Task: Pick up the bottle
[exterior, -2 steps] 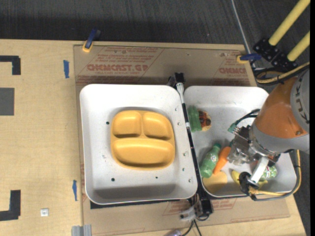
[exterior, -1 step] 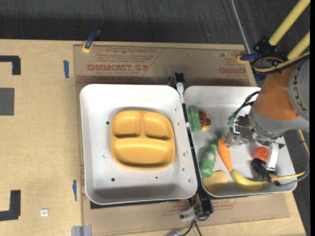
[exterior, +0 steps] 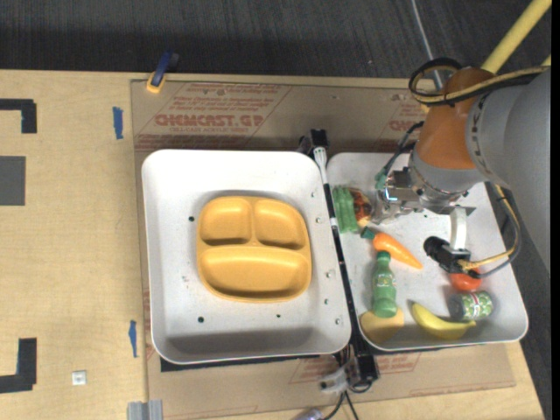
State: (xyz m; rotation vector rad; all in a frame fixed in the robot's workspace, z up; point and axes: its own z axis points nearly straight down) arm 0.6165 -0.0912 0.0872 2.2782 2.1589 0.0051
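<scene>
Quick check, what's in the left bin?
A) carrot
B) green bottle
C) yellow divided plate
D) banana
C: the yellow divided plate sits alone in the left bin; the green bottle, banana and carrot all lie in the right bin.

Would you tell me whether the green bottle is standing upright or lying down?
Lying down: the green bottle rests lengthwise on the right bin's floor, beside the banana.

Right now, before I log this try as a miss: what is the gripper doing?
Gripper: cannot be told whether open or closed; it sits over the top of the right bin, and the green bottle lies apart from it.
</scene>
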